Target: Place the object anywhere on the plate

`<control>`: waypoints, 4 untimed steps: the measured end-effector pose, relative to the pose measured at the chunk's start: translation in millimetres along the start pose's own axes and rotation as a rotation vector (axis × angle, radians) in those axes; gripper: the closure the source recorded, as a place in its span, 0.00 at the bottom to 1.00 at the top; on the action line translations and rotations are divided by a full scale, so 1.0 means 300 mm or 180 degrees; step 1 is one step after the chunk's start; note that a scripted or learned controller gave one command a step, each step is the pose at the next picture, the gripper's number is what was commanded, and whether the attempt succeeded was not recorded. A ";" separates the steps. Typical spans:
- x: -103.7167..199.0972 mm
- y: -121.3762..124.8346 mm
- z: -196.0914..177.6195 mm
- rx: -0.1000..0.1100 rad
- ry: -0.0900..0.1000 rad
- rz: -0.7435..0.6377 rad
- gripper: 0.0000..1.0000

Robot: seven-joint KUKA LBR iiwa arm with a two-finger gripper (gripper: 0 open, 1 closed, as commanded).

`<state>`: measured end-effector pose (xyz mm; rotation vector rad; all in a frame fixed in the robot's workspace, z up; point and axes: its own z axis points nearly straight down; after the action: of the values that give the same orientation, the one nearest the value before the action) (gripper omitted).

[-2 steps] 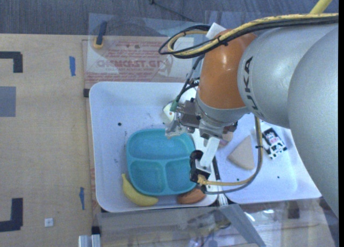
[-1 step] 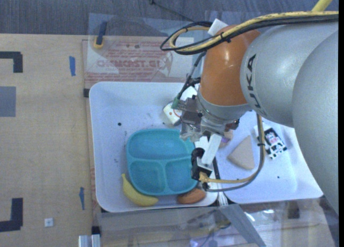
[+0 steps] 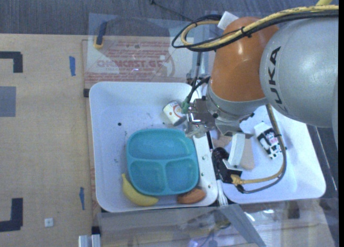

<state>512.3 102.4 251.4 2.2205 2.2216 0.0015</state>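
A blue plate (image 3: 161, 168) with three compartments lies in the left white bin (image 3: 105, 133), and nothing rests on it. A small white cup-like object (image 3: 173, 111) with red marks lies just beyond the plate's far right corner. My gripper (image 3: 194, 121) hangs right beside that object, over the wall between the two bins, mostly hidden under the orange wrist. A yellow banana (image 3: 135, 193) lies against the plate's near left corner. An orange oblong thing (image 3: 192, 196) lies at its near right corner.
The right bin (image 3: 309, 181) holds a white and black item (image 3: 269, 139), a white block (image 3: 236, 150) and a tan piece (image 3: 248, 159) beside it. The big grey arm covers the far part of that bin. A clear sheet (image 3: 134, 52) lies behind the left bin.
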 end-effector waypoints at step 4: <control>-0.475 0.001 -0.294 -0.0008 -0.0005 -0.1549 1.00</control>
<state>512.6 -40.1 339.6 1.6182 2.6887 0.0023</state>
